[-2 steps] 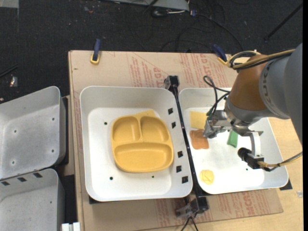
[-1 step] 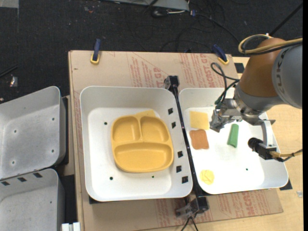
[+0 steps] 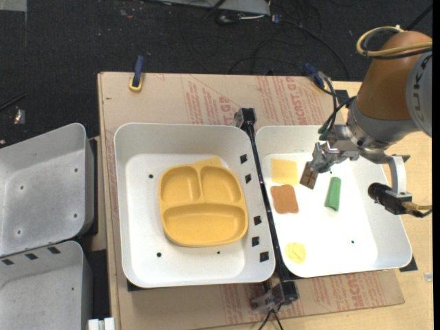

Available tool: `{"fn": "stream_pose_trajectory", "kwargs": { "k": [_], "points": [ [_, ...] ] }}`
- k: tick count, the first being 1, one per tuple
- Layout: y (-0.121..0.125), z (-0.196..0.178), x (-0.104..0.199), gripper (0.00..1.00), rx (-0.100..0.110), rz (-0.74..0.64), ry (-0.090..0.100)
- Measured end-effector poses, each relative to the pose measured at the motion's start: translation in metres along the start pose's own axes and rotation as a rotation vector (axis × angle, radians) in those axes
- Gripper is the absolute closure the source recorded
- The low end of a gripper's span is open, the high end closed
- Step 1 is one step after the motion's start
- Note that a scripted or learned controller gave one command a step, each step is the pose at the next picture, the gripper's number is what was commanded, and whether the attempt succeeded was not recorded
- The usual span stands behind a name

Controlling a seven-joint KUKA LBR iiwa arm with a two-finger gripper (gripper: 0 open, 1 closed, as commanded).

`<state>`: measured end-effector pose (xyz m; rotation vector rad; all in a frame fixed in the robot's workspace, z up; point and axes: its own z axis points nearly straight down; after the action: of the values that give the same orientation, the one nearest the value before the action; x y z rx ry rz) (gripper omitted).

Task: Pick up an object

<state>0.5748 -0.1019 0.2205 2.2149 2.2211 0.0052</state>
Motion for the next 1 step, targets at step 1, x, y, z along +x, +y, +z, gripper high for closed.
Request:
{"fn": "stream_pose_trajectory", "kwargs": {
  "k": [1],
  "points": [
    [0.013,-0.0089,0.0531,1.0,0.003,-0.005,0.003]
  ]
}}
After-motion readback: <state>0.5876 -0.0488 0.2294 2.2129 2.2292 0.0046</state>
